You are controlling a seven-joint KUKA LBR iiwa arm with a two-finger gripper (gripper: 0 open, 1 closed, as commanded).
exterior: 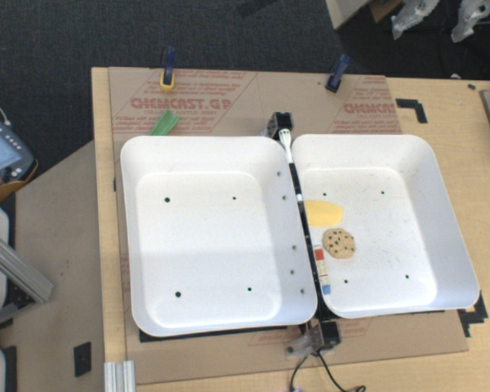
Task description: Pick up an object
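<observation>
Camera view, gripper [447, 11] top right, off the bins, finger state unclear, cookie [338, 242] beside yellow piece [322, 213] in right bin [441, 211].

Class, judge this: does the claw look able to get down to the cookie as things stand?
Probably yes. The cookie lies flat in the right bin with nothing over it; the yellow piece sits just beside it. The claw hangs off beyond the bench.

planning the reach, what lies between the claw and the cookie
In the camera view: bare bin floor and the right bin far rim separate the claw from the cookie.
</observation>
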